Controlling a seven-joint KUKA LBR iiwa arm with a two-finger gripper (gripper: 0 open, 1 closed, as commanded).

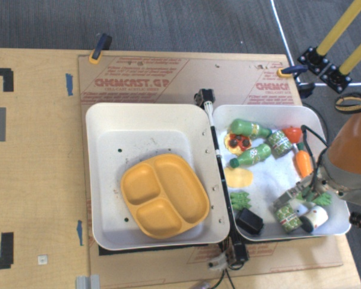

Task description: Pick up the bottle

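nearby, carrot (303, 163) beside bottle (253, 155)

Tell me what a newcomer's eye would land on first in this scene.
The yellow divided plate stands out first, lying alone in the left bin. Next comes the right bin, crowded with small toy foods: two green bottles near its top, an orange carrot by the right wall, and a black block at the front. The gripper reaches in from the right, low over the items in that bin's front right part.
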